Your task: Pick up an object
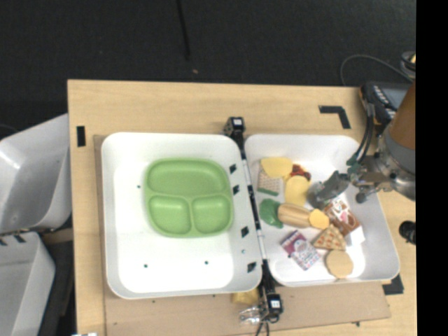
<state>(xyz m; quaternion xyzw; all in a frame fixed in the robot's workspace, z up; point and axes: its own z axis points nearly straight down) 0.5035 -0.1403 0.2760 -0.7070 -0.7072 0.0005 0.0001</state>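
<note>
Grey hand (327,190) hovers over toy food (306,215) (right bin (378,254)).

Toy food items (308,219) lie heaped, seemingly untouched, in the right bin (381,257).

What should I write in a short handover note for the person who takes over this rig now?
Gripper: low in the right bin, above the pile of toy food; whether it holds anything cannot be told.
Things: all the food pieces lie in the right bin; the green divided plate sits in the left bin.
Done: the arm has reached the pile.
Left: grasp one piece and lift it; nothing looks lifted yet.
</note>
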